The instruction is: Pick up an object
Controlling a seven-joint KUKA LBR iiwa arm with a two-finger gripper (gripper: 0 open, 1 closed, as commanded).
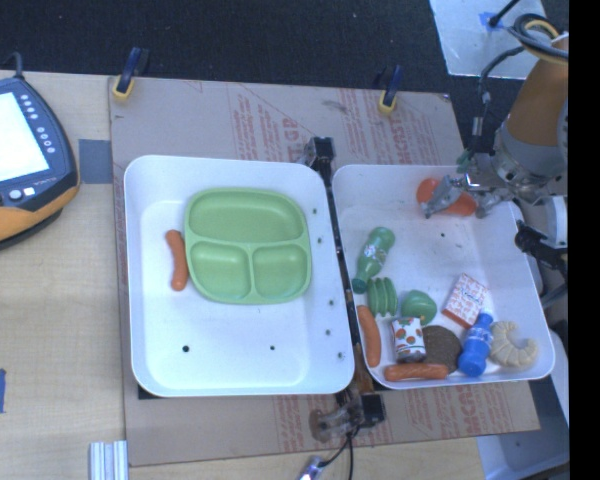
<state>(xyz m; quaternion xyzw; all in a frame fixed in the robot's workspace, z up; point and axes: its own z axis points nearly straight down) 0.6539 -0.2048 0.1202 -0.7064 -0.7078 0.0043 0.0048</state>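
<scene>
Hovering over an orange object [458, 200] in the right bin [540, 298], hand [458, 196], grip state unclear; carton [466, 299] print unreadable.

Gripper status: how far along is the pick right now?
Done: the gripper has reached the right bin, at the orange object near its far edge. In hand: nothing visibly gripped. Left: grasp and lift; whether the fingers have closed is unclear.

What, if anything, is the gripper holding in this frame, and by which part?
It cannot be told. The gripper is low in the right bin, right at an orange-red object, but the view does not show that object between its fingers.
</scene>
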